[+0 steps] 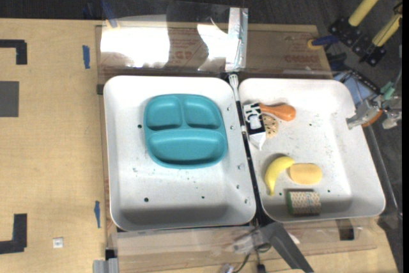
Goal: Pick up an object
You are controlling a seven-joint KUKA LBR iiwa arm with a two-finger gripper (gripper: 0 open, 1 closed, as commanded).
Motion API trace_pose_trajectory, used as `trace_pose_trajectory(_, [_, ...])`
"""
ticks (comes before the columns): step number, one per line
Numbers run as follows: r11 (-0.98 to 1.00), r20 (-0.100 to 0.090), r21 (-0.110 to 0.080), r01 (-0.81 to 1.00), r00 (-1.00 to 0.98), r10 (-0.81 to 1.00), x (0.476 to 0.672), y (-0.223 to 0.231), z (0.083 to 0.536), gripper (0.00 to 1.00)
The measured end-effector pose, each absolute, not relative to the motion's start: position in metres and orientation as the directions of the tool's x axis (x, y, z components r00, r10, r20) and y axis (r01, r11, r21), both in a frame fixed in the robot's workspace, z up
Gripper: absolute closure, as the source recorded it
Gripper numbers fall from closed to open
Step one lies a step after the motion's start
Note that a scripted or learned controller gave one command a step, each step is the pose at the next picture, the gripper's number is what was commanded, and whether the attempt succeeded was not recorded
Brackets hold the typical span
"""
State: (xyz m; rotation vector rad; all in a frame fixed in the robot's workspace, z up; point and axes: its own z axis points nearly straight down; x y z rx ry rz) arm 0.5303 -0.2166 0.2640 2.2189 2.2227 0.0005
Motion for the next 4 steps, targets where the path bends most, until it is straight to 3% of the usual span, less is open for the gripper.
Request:
trace_pose_trajectory(1, [-0.271, 0.002, -0.005, 0.962, 0.271, 0.962, 0.494, -0.185, 0.229, 0.0])
trace_pose_trajectory(2, [-0.267, 0.001, -0.003, 0.964, 0.267, 0.964, 0.602, -0.12, 0.187, 0.0])
trace_pose_trajectory(3, [-0.072, 0.001, -0.002, 0.997, 0.072, 0.997, 0.58, -0.111, 0.199, 0.0])
trace_pose_trajectory(4, [-0.175, 0.0, 0.002, 0.985, 0.175, 0.985, 0.659, -0.094, 0.212, 0.0])
